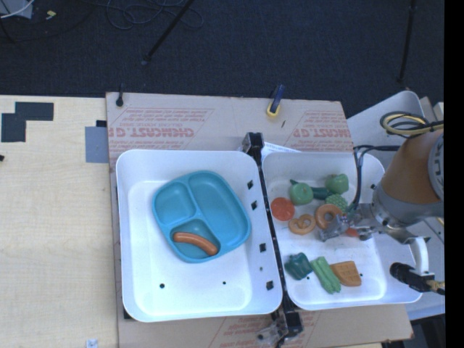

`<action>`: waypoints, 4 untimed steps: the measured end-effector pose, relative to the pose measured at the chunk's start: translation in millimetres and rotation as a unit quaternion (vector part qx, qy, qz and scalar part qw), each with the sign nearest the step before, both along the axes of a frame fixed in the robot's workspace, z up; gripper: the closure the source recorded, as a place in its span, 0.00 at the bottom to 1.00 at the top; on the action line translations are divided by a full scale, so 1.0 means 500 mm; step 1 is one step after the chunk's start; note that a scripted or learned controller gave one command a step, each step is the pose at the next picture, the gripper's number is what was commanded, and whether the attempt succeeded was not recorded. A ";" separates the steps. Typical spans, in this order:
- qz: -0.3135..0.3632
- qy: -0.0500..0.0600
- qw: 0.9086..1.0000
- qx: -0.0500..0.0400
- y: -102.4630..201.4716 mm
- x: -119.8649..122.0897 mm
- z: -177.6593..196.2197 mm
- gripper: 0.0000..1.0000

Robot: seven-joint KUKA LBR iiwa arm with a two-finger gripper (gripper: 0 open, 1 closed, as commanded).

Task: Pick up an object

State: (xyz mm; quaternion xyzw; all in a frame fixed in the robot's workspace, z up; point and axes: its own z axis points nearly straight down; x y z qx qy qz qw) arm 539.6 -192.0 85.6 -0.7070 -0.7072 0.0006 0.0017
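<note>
Camera view: jaws beside pretzel (328,215)

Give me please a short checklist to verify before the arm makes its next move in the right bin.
1. Gripper is over the right bin: ok.
2. A toy sits close by the gripper, the orange ring: ok.
3. An object is between the fingers: cannot tell, the view is too blurred there.
4. Nearby toys crowd the gripper, ring and pretzel lie beside it: not ok.
5. Left bin with blue plate and sausage is apart from the arm: ok.
</note>
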 end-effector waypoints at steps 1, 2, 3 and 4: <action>-0.002 0.000 1.000 0.000 -0.003 0.000 0.024 1.00; 0.000 -0.002 1.000 -0.001 -0.003 0.010 0.111 1.00; 0.000 -0.003 1.000 -0.001 -0.010 0.015 0.196 1.00; 0.000 -0.003 1.000 -0.001 -0.012 0.017 0.290 1.00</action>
